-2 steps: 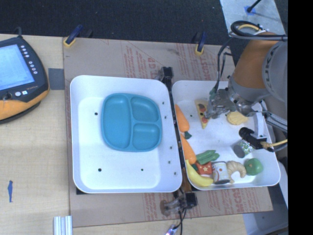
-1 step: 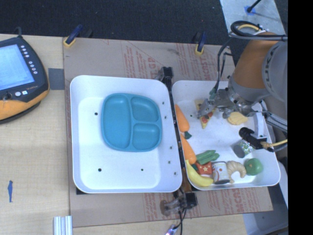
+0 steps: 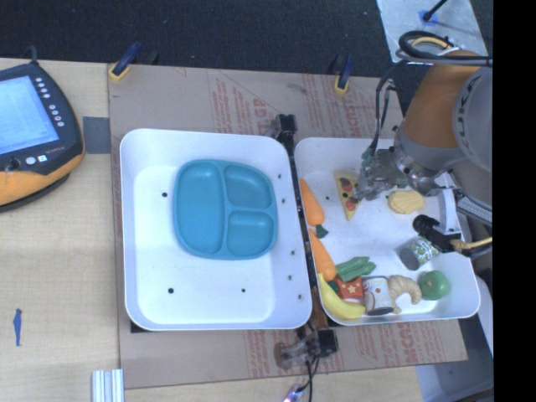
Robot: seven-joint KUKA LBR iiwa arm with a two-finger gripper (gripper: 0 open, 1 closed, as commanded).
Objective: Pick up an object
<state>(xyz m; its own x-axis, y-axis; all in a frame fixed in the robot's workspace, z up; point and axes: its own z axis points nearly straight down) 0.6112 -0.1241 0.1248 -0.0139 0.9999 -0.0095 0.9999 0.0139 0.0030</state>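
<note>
The right bin holds several toy foods. A pizza slice lies near its back left, with two orange carrots along the left wall. A yellow biscuit, a small grey can, a green lime, a green pea pod and a banana lie further right and toward the front. My gripper hangs low over the bin's back, just right of the pizza slice and left of the biscuit. Nothing visibly hangs from it.
The left bin bears a blue divided plate. An orange-edged tablet pendant lies on the bench at far left. Clamps hold the cardboard's back edge. The arm's grey body and cables overhang the right bin's back right corner.
</note>
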